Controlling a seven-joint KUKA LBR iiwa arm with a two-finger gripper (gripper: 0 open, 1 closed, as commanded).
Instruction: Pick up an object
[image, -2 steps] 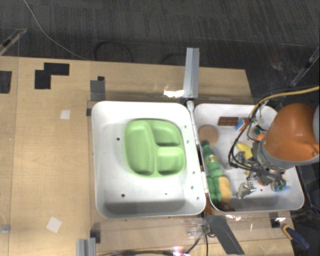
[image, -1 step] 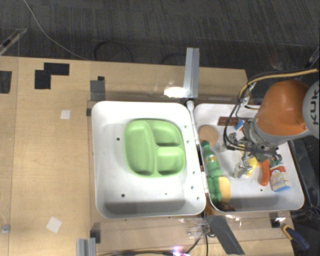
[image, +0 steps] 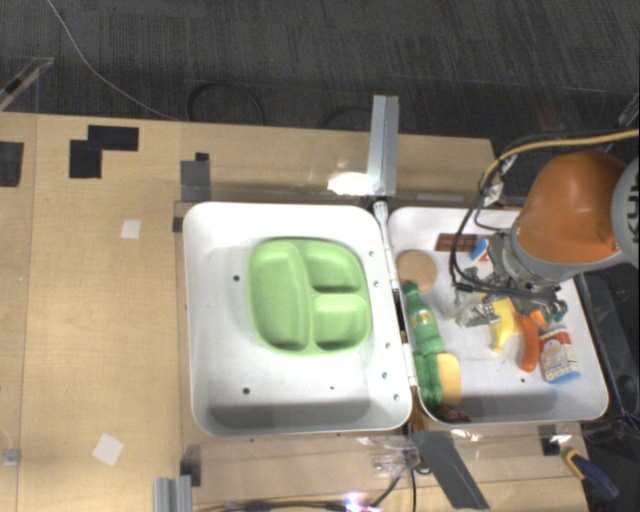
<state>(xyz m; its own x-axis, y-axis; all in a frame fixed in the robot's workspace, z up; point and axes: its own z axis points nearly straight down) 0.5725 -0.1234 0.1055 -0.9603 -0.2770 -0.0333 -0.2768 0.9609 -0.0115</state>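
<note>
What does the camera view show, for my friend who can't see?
A grey and orange arm reaches into the right bin, over a green bottle, a carrot and other small things. The left bin holds a green divided tray.

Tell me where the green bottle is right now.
The green bottle lies in the right bin, along its left wall, between the round tan object above it and the yellow object at its lower end.

My orange band (image: 568, 208) overhangs white bins (image: 215, 400): a pale green tray (image: 305, 293), green bottle (image: 424, 333), perhaps a yellow banana (image: 501, 328).
</note>
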